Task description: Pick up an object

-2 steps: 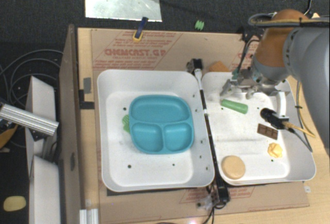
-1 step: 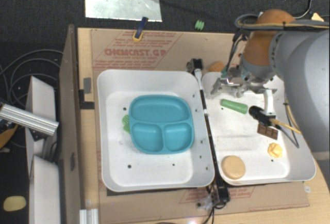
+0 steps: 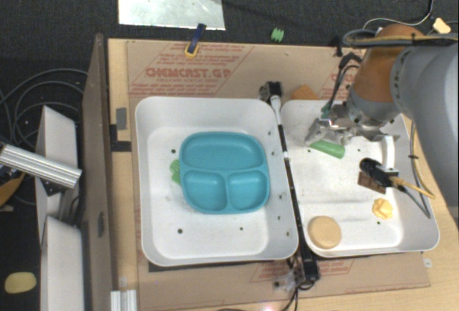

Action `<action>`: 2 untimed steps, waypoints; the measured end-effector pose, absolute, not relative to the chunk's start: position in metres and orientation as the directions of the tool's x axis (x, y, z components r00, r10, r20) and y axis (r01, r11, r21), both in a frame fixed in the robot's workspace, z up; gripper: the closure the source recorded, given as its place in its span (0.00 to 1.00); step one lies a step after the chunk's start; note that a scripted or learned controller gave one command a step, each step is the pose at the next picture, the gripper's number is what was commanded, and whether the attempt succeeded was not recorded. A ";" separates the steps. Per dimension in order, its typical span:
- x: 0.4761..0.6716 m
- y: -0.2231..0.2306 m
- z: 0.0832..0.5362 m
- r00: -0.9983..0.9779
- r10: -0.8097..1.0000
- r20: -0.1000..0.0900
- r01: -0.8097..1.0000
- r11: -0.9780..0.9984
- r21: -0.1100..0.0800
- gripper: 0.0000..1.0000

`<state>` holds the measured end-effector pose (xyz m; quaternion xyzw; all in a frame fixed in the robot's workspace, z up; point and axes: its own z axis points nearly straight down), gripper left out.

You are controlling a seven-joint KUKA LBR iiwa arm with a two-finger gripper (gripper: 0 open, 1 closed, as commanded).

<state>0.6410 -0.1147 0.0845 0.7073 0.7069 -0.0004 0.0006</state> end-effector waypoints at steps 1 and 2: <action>0.670 -0.149 0.172 0.000 1.000 -0.005 1.000 0.000 0.013 0.00; 0.611 -0.128 0.080 0.000 1.000 0.002 1.000 0.000 -0.005 0.00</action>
